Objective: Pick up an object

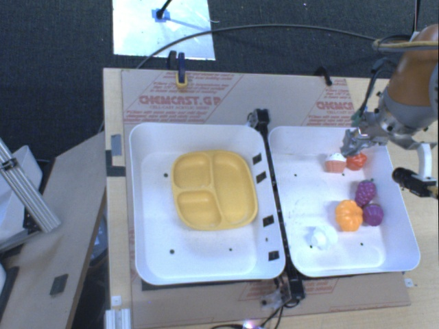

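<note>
Tray (212, 188) in left bin (151, 184); toys (357, 204) in right bin (398, 252).

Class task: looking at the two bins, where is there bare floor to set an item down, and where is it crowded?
Free: right bin floor left of the toys, and left bin floor around the yellow tray. Crowded: right bin's right side, near the end effector.

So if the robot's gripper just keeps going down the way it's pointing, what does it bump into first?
Probably the small white and pink toy or the red-orange one beside it. The gripper hangs right above them in the right bin. Which one comes first is hard to tell from this slanted view.
</note>
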